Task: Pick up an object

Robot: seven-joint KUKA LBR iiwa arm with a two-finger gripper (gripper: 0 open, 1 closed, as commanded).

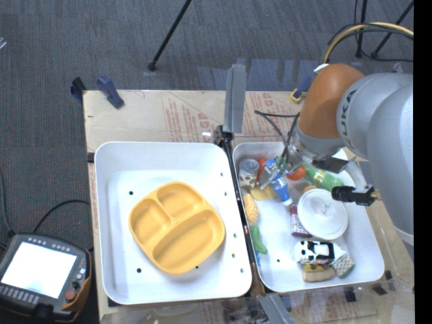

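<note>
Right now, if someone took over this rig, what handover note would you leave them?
Tool: low in the right bin, at its back-left clutter; finger state unclear.
Things: blue bottle and can beside the tool, green bottle, white lid, corn cob, cow toy all lie in the right bin. Yellow divided plate lies in the left bin.
Done: no pick confirmed.
Left: grasp one object and lift it.

Dark grey carpet floor (101, 32). Tripod leg (174, 25) far centre. Plywood worktop (169, 117). Blue clamp (109, 91) far left corner. Handheld screen (42, 272) near left.
</note>
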